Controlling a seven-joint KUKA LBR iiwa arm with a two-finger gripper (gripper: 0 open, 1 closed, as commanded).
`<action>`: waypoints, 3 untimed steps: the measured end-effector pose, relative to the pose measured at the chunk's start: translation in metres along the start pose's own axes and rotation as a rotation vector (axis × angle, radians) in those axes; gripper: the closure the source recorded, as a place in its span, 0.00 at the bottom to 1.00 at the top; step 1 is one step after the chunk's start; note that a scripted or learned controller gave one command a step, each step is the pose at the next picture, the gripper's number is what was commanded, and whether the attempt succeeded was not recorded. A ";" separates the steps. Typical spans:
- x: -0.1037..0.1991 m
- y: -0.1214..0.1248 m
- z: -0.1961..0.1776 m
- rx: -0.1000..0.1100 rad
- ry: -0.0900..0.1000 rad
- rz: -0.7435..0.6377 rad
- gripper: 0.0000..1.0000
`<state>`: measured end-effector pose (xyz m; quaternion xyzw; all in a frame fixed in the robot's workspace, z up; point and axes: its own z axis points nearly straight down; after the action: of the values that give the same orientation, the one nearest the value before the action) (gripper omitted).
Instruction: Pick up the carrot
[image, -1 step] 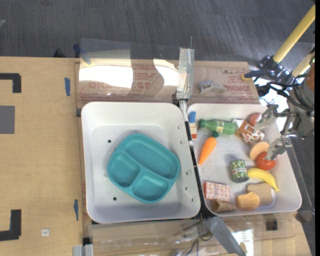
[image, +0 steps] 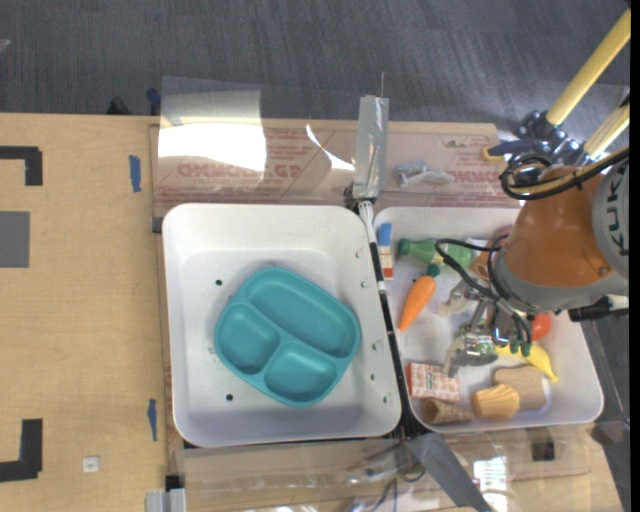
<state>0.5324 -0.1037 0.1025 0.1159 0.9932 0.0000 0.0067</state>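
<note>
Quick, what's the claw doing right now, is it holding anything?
Claw: cannot be told whether open or closed. It hangs over the right white bin; the orange toy carrot with a green top lies apart on the bin floor, not held.

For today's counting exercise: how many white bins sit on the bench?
2. The left bin holds a teal divided plate; the right bin holds the carrot and other toy food.

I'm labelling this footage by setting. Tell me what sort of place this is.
Probably a robotics lab test bench: two shallow white plastic bins, toy food such as an orange plastic carrot, and a grey arm's orange wrist band.
</note>
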 end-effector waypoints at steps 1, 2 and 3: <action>-0.039 0.022 0.014 0.001 0.000 0.094 0.00; -0.070 0.031 0.015 0.000 0.006 0.427 0.00; -0.074 0.032 0.004 -0.001 -0.006 0.421 1.00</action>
<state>0.6119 -0.0897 0.0997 0.3209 0.9471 0.0014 0.0096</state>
